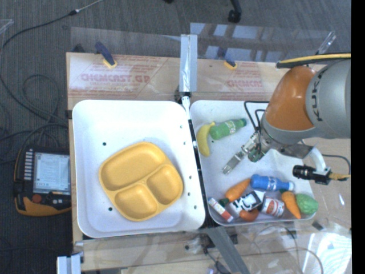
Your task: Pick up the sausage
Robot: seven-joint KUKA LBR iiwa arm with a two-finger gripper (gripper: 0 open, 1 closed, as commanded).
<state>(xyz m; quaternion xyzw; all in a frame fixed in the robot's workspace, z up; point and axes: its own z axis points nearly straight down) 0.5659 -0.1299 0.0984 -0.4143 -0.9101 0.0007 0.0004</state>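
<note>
The sausage (237, 189) is an orange-brown oblong lying at a slant in the front part of the right bin (212, 170), beside a black-and-white box (250, 200). My gripper (238, 158) hangs over the bare middle of the right bin's floor, a little behind the sausage and apart from it. The gripper points toward the lower left, below the arm's orange band (288, 104). I see nothing held in it.
The right bin also holds a banana (202, 138), a green bottle (226, 128), a blue bottle (271, 182), a carrot (290, 204), a green lump (307, 203) and a small can (274, 208). A yellow divided plate (141, 179) lies in the left bin (91, 124).
</note>
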